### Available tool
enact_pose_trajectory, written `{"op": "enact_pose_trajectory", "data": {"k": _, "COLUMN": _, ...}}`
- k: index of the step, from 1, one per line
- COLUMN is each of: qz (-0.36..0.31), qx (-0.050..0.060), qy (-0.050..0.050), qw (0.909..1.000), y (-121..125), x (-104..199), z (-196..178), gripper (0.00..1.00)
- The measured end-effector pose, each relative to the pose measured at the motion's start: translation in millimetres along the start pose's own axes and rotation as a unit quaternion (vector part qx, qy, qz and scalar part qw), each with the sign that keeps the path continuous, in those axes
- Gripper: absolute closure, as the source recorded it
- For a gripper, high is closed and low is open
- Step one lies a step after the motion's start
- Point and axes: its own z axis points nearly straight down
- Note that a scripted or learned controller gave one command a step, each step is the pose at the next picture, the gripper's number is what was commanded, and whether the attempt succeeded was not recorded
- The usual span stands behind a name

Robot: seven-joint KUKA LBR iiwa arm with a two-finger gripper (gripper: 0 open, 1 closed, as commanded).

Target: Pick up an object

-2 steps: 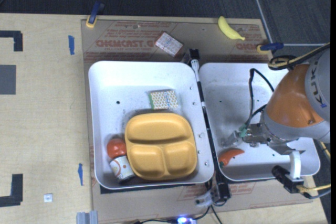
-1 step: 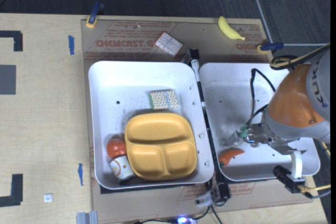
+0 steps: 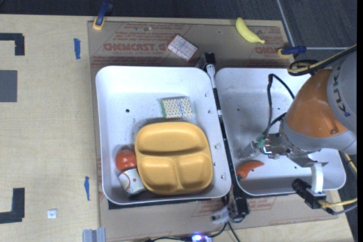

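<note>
Just below the pincer, orange object

Both bins are white: the left bin and the right bin. In the left one lies a mustard-yellow divided tray, beside an orange-red and white ball-like toy and a small pad patterned in green and white checks. An orange piece lies in the right bin. The arm is grey with an orange band. A yellow banana lies on tan cardboard printed with red lettering.

Even overhead light, soft shadows, slightly soft focus
</note>
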Motion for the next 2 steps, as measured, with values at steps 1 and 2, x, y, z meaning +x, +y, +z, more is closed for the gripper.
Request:
{"op": "enact_pose_trajectory", "data": {"k": 1, "qz": 0.0, "qx": 0.0, "qy": 0.0, "qw": 1.0, "y": -0.2, "x": -2.7, "z": 0.1, "gripper": 0.0}}
{"op": "enact_pose_trajectory", "data": {"k": 2, "qz": 0.0, "qx": 0.0, "qy": 0.0, "qw": 1.0, "y": -0.3, "x": -2.9, "z": 0.1, "gripper": 0.0}}
